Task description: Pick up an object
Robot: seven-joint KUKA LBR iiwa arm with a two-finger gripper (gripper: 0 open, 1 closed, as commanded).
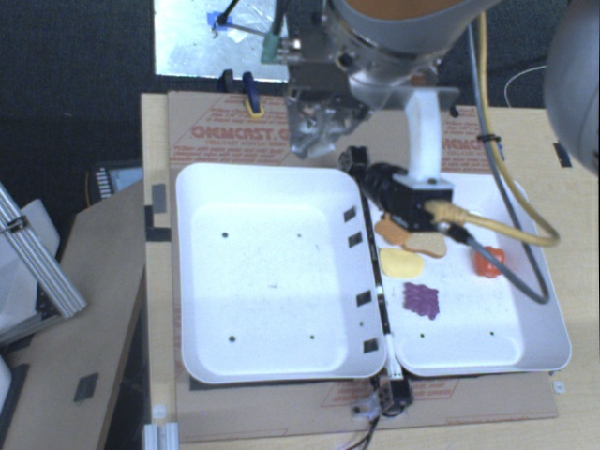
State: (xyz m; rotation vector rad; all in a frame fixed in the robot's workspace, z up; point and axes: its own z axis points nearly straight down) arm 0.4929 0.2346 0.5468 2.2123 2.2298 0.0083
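My gripper hangs over the cardboard just behind the back rim of the left bin, raised, with nothing visibly in it. The objects lie in the right bin: an orange piece, a tan bread-like piece touching it, a yellow disc, a purple bunch of grapes and a red-orange piece further right. The gripper is up and to the left of all of them.
The two bins meet at a hinged divider. Cardboard lies under the bins. A blue-and-yellow clamp sits at the back edge. Grey metal framing stands at the far left.
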